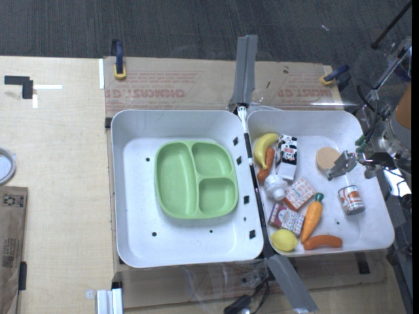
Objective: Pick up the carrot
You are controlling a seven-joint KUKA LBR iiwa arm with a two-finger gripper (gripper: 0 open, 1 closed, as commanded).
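The carrot [311, 219], orange with a green top, lies tilted in the right bin [370, 239], its top pointing up-right, near the bin's front. It rests beside a pink patterned box [300, 193] and above a red-orange sausage [323, 242]. My gripper [355, 166] hovers over the right part of this bin, up and to the right of the carrot and apart from it. It is open, with nothing between its fingers. A small tin can [351, 199] stands just below the gripper.
The right bin also holds a banana [264, 148], a milk carton [287, 156], a round tan bun [326, 157], a white bottle [275, 187] and a lemon [283, 240]. A green divided plate [196, 178] sits in the left bin [131, 234].
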